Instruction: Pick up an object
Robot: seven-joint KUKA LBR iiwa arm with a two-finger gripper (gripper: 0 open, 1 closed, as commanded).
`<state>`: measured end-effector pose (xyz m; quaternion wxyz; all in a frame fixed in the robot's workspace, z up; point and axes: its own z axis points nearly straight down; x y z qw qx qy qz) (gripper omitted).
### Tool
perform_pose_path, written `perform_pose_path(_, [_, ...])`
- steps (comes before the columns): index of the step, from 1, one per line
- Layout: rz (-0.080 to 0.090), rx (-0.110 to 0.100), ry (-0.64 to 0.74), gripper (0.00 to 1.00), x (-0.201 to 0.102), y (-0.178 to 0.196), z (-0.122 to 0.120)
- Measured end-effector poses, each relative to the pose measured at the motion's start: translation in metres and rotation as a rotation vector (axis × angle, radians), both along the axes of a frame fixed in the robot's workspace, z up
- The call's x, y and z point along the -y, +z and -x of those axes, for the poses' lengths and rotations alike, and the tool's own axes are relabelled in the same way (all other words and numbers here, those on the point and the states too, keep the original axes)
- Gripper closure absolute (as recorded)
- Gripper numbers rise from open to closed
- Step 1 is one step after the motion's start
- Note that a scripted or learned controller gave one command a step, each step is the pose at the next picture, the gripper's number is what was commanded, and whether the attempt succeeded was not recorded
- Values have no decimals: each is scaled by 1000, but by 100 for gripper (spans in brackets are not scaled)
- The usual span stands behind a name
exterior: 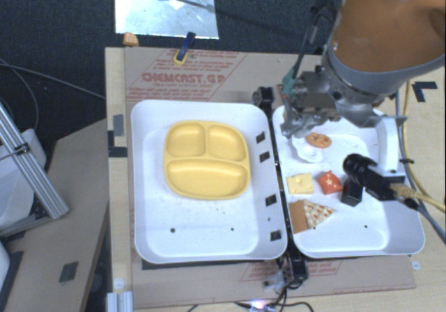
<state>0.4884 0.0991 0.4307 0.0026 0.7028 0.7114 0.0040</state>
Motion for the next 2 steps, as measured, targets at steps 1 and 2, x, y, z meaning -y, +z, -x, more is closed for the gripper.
perform_pose_path(1, [0, -9, -1, 100, -83, -30, -11])
perform_pose_path(2, [1, -4, -13, 100, -77, -137, -82])
